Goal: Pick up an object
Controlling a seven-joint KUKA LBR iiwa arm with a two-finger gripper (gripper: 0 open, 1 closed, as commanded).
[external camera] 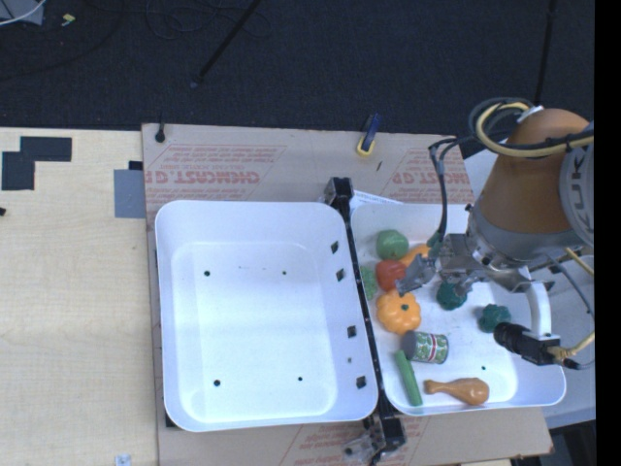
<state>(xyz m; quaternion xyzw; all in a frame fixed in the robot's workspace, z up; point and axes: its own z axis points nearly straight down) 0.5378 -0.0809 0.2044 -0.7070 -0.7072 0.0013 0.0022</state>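
Note:
My gripper (pixel 425 270) hangs low over the upper middle of the right bin (pixel 543 388), reaching in from the right. Just left of it lies a red round thing (pixel 389 274), and a small orange piece (pixel 417 254) peeks out by its upper edge. An orange pumpkin (pixel 399 313) sits just below it. A green lump (pixel 392 243) lies further up, and a teal piece (pixel 451 296) is under the wrist. Nothing shows between the gripper's tips.
Lower in the right bin are a small can (pixel 427 347) on its side, a green stick (pixel 408 377), a tan drumstick (pixel 458 390) and another teal piece (pixel 494 316). The left bin (pixel 194 223) stands alongside, with a black divider (pixel 354 299) between the two.

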